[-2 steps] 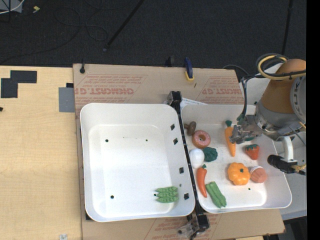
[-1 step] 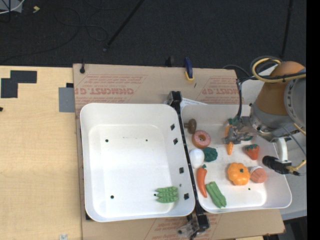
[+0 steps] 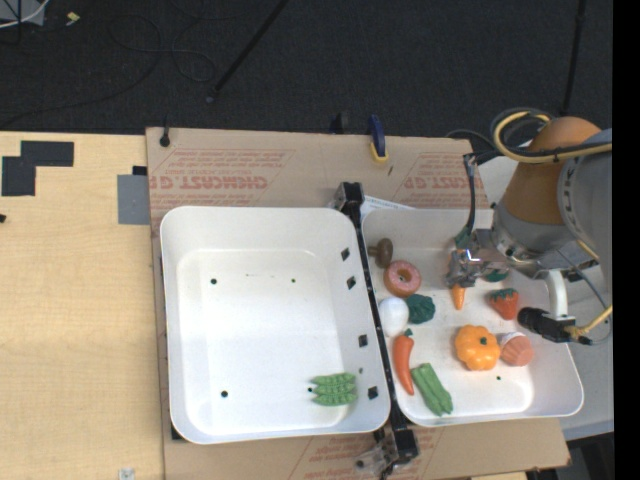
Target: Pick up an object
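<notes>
gripper (image 3: 462, 268): over right bin (image 3: 545, 400), pinching small orange carrot (image 3: 458, 295)
left bin (image 3: 190, 268): green toy (image 3: 334, 389), near right corner

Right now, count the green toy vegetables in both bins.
3. A ridged light-green vegetable lies in the left bin's near right corner; a green pod lies by the right bin's near edge; a dark-green piece sits beside the pink donut. The arm may hide others.

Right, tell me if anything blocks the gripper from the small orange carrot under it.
Nothing visible does. The gripper hangs directly above the small carrot in the right bin. The donut and strawberry lie off to either side.
</notes>
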Available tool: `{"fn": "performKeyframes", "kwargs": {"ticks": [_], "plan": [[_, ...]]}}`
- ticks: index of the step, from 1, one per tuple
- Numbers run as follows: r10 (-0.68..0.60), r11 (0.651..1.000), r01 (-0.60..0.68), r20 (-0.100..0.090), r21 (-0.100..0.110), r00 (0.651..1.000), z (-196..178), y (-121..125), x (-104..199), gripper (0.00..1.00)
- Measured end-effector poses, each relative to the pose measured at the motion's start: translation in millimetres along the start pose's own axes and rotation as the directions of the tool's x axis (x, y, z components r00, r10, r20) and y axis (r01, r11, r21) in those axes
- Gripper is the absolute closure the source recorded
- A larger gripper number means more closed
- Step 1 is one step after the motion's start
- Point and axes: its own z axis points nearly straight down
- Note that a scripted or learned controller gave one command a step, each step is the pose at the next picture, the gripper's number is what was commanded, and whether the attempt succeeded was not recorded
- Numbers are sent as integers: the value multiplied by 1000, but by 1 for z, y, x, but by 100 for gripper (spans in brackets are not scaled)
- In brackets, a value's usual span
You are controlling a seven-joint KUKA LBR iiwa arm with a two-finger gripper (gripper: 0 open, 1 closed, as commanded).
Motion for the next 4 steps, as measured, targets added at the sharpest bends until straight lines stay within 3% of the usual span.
{"fn": "performKeyframes", "kwargs": {"ticks": [1, 3, 4], "plan": [[7, 999, -7, -1, 47, 1000, 0, 19, 6, 100], [0, 999, 1, -29, 51, 1000, 1, 21, -21, 100], [0, 999, 1, -20, 48, 1000, 1, 21, -19, 100]]}}
